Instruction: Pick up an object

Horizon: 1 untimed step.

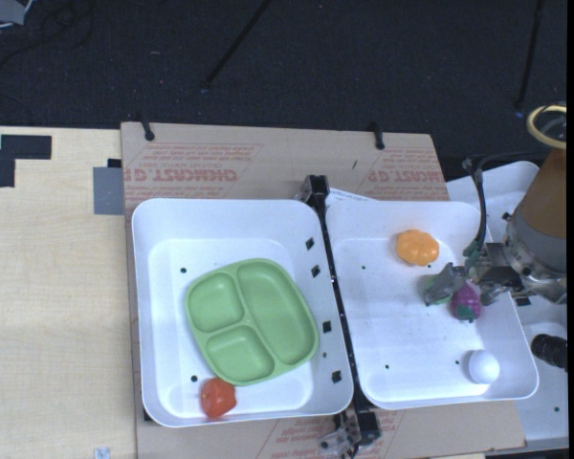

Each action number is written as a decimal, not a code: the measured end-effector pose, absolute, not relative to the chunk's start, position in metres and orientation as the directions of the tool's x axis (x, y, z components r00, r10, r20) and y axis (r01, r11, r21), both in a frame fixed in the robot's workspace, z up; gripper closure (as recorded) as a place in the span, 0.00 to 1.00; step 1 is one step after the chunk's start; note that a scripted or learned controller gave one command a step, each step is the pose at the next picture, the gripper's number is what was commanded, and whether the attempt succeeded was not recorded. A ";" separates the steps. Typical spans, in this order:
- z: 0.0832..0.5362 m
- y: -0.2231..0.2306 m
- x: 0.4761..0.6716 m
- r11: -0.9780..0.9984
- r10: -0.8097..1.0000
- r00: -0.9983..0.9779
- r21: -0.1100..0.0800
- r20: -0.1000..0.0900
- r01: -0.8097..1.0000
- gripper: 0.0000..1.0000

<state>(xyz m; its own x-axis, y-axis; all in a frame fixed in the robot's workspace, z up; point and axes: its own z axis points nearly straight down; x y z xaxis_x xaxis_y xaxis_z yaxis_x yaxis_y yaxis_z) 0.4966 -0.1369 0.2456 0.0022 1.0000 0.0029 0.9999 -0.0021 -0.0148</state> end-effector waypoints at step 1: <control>0.252 -0.137 0.499 0.000 1.000 0.000 -0.004 0.001 1.000 0.00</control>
<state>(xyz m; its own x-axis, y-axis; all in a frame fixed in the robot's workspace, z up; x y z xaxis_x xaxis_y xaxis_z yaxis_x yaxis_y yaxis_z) 0.4987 -0.1369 0.2515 -0.0002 1.0000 0.0013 1.0000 0.0002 -0.0037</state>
